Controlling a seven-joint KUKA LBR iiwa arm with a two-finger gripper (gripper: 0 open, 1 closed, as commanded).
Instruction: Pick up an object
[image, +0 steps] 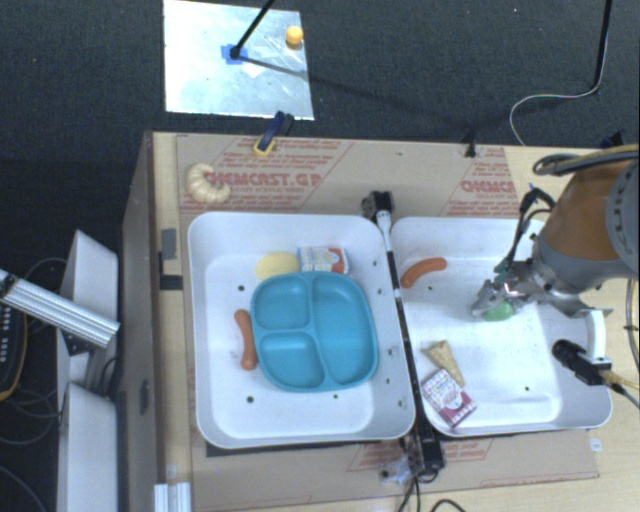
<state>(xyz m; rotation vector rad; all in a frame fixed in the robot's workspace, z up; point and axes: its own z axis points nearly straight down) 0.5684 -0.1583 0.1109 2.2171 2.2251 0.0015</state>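
Landmark: blue plate (312, 330), with three hollows, lay in the middle of the left bin (215, 300).
Claw: gripper (497, 298) hung low, far to the right of the blue plate, over the right bin (560, 400).
Claw state: could not tell if spread or pressed together.
Thing to pick: small green lump (502, 311), far right of the blue plate, right under the claw and touching it or very nearly; could not tell if pinched.
Arm (590, 225): grey and orange, reached in from far right of the blue plate, bent down to the claw.
Long orange sausage (424, 270): lay right of the blue plate, just past the wall between the bins.
Cone (444, 360): lay right of the blue plate, a bit nearer the front.
Red and white packet (449, 396): sat just under the cone, right of the blue plate's front corner.
Small sausage (245, 340): lay just left of the blue plate, end to end along its side.
Yellow lump (277, 265): sat at the blue plate's back edge, touching or almost.
Little box (322, 260): sat beside the yellow lump, also at the blue plate's back edge.
Curly tan thing (207, 181): lay on the bench, behind and left of the blue plate.
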